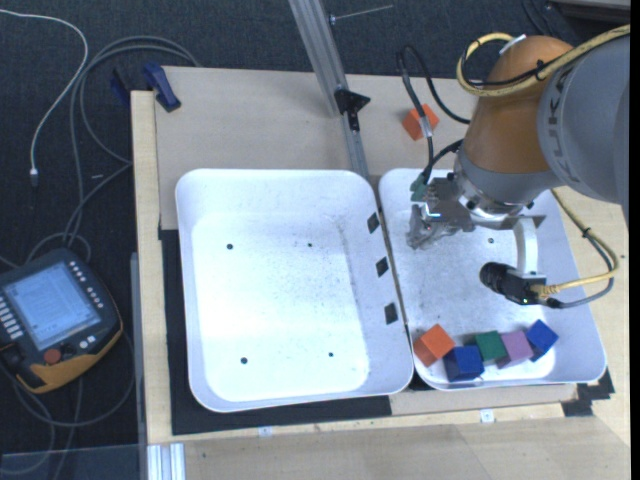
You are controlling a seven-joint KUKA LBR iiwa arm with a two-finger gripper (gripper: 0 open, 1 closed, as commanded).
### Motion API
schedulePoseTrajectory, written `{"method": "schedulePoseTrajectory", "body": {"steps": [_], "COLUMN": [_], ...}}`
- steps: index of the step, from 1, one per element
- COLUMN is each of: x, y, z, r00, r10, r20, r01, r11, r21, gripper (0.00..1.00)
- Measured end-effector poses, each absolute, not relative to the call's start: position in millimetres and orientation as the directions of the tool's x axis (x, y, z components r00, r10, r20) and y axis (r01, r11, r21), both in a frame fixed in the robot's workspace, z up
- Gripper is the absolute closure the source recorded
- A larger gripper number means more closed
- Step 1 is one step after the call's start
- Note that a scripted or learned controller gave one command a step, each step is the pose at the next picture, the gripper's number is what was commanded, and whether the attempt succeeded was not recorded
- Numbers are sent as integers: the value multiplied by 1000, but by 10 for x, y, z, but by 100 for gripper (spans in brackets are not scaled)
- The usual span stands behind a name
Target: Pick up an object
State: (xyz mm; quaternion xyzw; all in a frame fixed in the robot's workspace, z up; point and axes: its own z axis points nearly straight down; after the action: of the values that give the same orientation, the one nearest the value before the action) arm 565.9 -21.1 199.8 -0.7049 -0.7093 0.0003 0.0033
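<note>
Several small blocks lie along the front edge of the right bin (pixel 455 293): an orange block (pixel 434 343), a dark blue block (pixel 463 363), a green block (pixel 490 346), a purple block (pixel 516 347) and a blue block (pixel 541 337). My gripper (pixel 424 228) hangs over the back left part of the right bin, well behind the blocks and apart from them. I see nothing held in it. The grey arm with its orange band (pixel 515 108) reaches in from the upper right.
The left bin (pixel 280 288) lies beside the right one. Another orange block (pixel 420 122) sits on the bench behind the bins. A slanted metal pole (pixel 325 38) rises at the back. A black cable connector (pixel 510 281) hangs over the right bin.
</note>
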Motion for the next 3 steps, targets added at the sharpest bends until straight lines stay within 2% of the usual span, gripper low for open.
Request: {"method": "schedulePoseTrajectory", "body": {"steps": [1,2,3], "x": [5677,5685,5693], "y": [-243,428,393], "z": [2108,1989,2106], "r00": [-2,-7,-2], "r10": [1000,1000,1000], "r20": [3,3,2], "r01": [1000,1000,1000], "r11": [2,7,2], "r21": [-1,-4,-1], "gripper": [100,100,100]}}
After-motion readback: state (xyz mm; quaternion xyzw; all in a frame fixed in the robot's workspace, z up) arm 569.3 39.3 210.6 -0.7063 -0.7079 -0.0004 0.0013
